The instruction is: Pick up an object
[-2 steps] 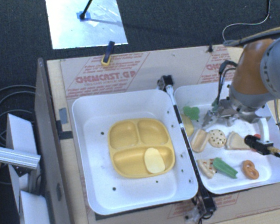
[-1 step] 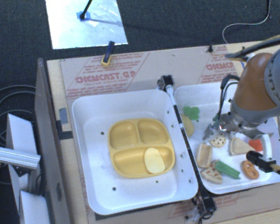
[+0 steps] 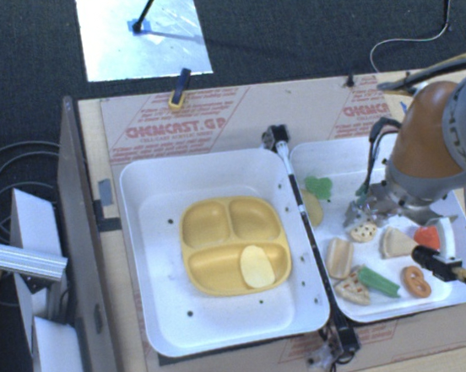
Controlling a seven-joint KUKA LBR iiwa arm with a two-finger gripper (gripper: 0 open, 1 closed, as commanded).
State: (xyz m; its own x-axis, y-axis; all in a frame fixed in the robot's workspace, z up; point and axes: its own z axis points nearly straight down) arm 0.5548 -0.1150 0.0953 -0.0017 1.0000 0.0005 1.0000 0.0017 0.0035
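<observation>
Just below the gripper point(image 3: 365, 208), whose grip state I cannot tell, lies a spotted cookie point(image 3: 362, 231).

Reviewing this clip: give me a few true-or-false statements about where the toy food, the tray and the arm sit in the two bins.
1. The yellow divided tray lies in the left bin. True.
2. A pale yellow oval piece rests in the tray's lower right compartment. True.
3. The pretzel sits in the left bin. False: it lies in the right bin, near its lower right corner.
4. The pincer is over the yellow tray. False: it is over the right bin, by the round cookie.
5. The green leafy piece lies in the right bin's upper left part. True.
</observation>
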